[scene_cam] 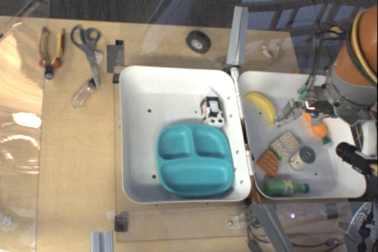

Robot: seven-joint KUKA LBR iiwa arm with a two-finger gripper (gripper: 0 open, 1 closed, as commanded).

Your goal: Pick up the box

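- Two white bins: left bin (136,127), right bin (342,183).
- One teal divided tray (195,159).
- One small black-and-white item (211,110).
- One banana (262,105).
- One green bottle (284,187).
- One patterned box (286,143).
- One brown block (269,163).
- One round lid (306,155).
- One orange item (316,125).
- One pair of scissors (88,47).
- One pair of pliers (51,51).
- One tape roll (198,41).

Crowded in the right bin (354,189) — banana (262,105), box (286,144), green bottle (285,187) set close. Open floor above the teal tray (195,159) — perhaps tight beside the small toy (212,110).
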